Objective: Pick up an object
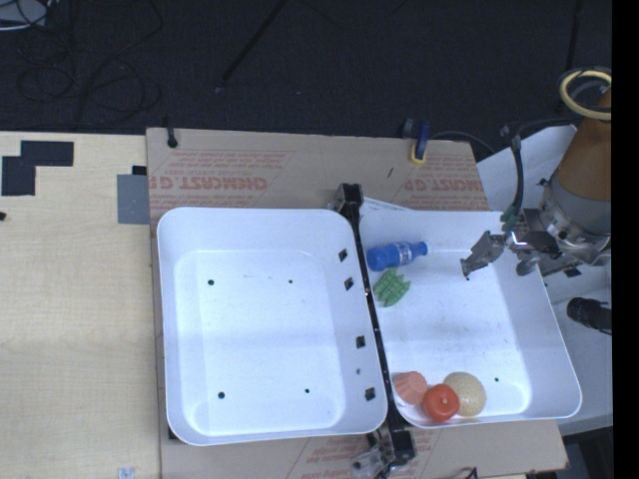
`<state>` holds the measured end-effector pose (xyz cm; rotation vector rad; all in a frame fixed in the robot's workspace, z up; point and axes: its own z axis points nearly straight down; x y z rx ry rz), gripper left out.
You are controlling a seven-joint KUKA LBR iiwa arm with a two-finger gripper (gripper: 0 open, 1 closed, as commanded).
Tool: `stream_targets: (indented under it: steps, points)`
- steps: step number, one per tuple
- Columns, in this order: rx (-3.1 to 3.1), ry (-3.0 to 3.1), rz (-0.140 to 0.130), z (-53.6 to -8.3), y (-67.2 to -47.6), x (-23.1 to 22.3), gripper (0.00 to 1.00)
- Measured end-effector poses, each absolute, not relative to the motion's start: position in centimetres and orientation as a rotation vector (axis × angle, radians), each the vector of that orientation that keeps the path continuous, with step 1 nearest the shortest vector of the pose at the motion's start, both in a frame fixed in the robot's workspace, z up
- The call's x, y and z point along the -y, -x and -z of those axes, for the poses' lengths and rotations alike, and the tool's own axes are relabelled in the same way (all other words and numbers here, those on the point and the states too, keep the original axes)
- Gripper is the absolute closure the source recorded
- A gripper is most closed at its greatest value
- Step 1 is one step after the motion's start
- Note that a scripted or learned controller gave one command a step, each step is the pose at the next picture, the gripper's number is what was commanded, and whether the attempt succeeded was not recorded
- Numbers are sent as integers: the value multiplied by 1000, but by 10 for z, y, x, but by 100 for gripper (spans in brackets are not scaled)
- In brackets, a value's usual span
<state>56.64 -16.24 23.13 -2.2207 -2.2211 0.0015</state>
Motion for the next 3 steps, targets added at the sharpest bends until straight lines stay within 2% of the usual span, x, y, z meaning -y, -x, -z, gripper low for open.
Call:
stream_targets:
  steps: [1, 2, 3]
  points:
    - [2215, 2222, -7, -176, -571, 216, 0]
    - [2229, 2224, 5, -246, -619, 214, 0]
    - [2224, 2217, -3, -231, -623, 213, 0]
